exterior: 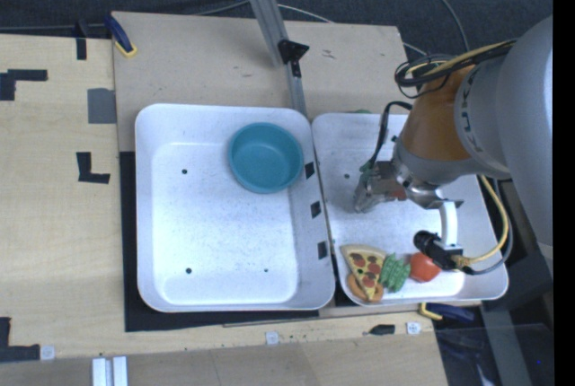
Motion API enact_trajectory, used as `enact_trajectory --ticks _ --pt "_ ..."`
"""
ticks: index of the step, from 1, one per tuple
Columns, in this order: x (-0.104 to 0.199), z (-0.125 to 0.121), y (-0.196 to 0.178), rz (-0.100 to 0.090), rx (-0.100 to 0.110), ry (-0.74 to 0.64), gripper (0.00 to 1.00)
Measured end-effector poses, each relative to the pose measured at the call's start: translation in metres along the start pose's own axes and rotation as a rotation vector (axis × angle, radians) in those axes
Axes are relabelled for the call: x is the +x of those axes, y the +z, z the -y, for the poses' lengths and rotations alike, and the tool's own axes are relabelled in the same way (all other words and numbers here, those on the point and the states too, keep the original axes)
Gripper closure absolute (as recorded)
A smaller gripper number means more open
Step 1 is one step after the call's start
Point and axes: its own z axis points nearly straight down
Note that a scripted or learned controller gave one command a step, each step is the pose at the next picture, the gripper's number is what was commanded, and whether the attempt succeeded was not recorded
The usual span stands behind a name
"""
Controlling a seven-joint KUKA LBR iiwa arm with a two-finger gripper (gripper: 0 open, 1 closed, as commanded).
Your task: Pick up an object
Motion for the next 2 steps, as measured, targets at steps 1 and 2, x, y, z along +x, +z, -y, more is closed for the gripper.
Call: enact_trajectory --ticks 1,2 --pt "0.006 0.002 -0.044 -0.002 0.001 -0.001 1.00" --pt "0.009 0.000 -0.106 -0.002 -0.001 -0.001 1.00"
